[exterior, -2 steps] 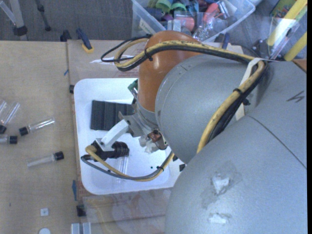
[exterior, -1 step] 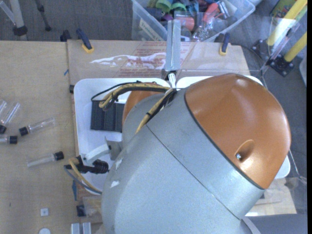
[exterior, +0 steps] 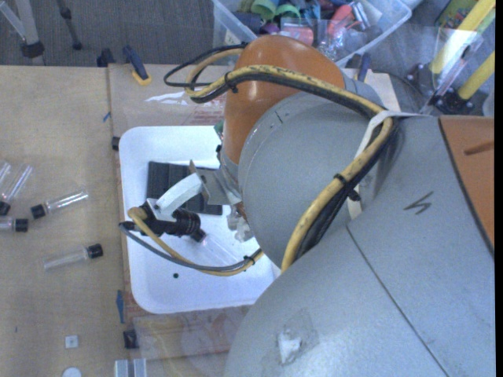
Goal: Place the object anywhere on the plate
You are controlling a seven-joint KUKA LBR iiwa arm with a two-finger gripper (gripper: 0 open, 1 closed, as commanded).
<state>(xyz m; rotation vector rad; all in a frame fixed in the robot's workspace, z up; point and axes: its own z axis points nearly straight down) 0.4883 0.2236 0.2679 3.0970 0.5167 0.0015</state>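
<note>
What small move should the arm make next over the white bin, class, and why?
Probably lift straight up a little: the arm hangs low over the white bin and covers most of it, so any object or plate beneath cannot be judged from here.

A robotics lab: a wooden worktop strewn with small capped vials at nine o'clock, a clear tub of colourful toys at twelve o'clock, carpeted floor behind.

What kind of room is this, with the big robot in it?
Probably a robot lab or workshop. A big grey arm with yellow cables reaches over a white bin on a wooden bench, small clear vials lie scattered, and a clear tub of colourful toys sits behind.
</note>
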